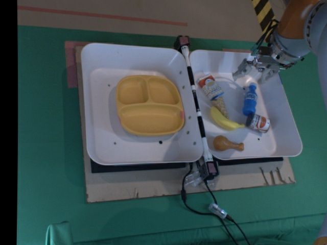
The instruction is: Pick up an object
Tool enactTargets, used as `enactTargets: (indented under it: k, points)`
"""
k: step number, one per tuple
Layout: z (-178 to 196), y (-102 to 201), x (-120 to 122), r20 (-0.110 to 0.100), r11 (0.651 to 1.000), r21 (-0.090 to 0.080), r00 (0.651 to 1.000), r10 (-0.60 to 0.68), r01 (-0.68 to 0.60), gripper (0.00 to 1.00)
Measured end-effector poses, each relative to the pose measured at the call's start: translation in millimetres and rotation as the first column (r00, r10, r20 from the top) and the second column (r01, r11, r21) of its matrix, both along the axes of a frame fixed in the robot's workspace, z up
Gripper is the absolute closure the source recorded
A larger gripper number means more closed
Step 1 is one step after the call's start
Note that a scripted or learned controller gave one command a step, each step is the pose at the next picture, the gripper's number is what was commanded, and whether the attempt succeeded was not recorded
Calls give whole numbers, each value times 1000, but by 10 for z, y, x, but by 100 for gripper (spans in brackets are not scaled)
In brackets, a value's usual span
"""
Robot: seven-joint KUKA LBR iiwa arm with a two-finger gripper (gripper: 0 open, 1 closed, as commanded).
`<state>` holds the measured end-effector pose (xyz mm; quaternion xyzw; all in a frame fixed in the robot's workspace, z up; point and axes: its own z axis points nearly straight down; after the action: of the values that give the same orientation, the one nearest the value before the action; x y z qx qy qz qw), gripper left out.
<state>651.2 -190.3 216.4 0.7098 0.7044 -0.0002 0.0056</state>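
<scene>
My gripper (257, 76) hangs over the far part of the right bin (286, 129), fingers spread open with nothing between them. Just below it lies a blue bottle (249, 100), lengthwise toward the near side. A small can with a red label (257, 122) rests beside the bottle's lower end. A carton with a red and white label (210, 86) lies to the left, next to an ice cream cone (220, 106). A yellow banana (225, 120) curves below the cone. A brown chicken drumstick (228, 144) sits near the front rim.
The left bin (97, 137) holds a yellow divided plate (148, 105). A black and white divider bar (195, 103) runs between the bins. Cables (214, 208) trail over the green cloth in front. A yellow and black hazard stripe (259, 4) marks the floor behind.
</scene>
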Motion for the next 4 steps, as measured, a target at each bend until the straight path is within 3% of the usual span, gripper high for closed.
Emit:
enactTargets:
  k: [1, 2, 3, 4]
  points:
    - [-293, 238, -277, 8, 1000, -3, 1000, 1, -1, 0]
    - [-286, -5, -991, 11, 1000, -3, 1000, 0, 0, 0]
    - [-125, -41, -964, 27, 1000, -11, 1000, -6, 6, 100]
    - [1457, 15, -624, 6, 1000, 0, 1000, 2, -2, 100]
